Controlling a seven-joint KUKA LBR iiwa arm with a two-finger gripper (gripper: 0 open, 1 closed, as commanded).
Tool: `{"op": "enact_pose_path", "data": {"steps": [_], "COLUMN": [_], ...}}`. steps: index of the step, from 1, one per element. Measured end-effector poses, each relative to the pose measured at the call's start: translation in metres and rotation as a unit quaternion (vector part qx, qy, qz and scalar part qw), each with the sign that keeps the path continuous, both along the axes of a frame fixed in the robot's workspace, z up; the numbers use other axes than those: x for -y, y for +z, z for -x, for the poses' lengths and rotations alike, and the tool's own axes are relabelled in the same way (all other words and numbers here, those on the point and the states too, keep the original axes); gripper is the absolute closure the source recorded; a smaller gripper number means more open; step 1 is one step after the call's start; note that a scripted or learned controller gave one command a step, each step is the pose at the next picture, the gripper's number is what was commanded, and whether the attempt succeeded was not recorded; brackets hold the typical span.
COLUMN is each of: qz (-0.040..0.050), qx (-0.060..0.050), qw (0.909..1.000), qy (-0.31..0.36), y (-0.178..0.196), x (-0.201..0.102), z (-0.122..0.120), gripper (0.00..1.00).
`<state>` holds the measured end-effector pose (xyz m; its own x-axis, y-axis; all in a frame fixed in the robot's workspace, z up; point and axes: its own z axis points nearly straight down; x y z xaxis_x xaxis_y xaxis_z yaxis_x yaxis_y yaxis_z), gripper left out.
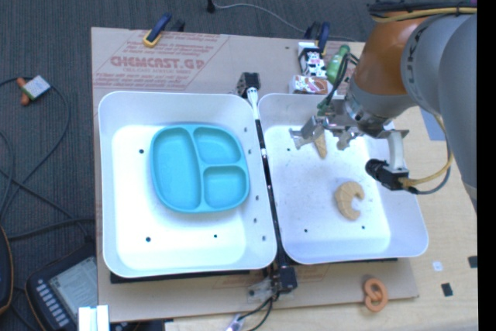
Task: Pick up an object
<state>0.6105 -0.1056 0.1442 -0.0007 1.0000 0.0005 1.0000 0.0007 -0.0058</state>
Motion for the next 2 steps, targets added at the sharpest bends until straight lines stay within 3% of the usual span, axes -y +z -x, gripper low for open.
{"op": "enact_pose_path", "data": {"steps": [1,2], "qz": [0.0007,0.0015], "qx": [0.006,0.007], "qw": [1.0000,1.0000], "qy": [0.001,0.001], "y": [-0.056,-0.046], "x": [-0.007,-0.007], "z": [-0.060,-0.060], "gripper": [0.00,1.00]}}
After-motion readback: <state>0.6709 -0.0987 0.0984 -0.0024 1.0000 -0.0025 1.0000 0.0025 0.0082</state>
